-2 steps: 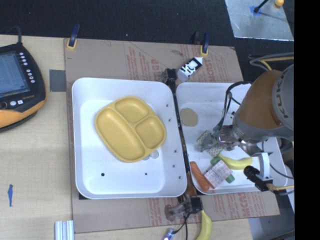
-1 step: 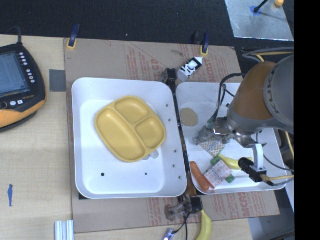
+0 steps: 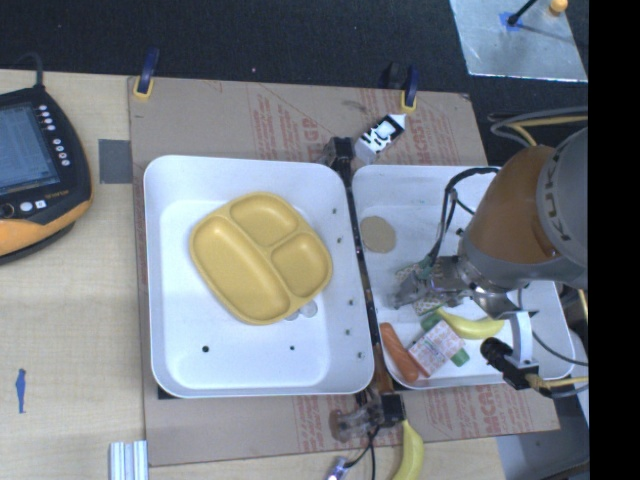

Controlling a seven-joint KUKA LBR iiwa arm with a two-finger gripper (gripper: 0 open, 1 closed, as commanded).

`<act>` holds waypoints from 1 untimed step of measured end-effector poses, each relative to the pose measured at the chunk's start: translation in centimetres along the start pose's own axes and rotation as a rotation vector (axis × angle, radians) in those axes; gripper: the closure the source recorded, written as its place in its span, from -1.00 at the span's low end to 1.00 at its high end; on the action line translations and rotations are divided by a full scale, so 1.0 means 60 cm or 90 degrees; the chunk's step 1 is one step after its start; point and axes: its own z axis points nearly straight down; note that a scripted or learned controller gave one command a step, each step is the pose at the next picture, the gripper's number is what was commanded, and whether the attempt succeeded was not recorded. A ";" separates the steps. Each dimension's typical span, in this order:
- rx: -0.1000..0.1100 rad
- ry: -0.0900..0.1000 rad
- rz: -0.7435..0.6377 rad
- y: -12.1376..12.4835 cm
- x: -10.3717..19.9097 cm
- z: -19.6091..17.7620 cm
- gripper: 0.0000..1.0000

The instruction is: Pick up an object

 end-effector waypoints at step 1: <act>-0.001 0.000 0.000 0.003 -0.004 0.000 -1.00</act>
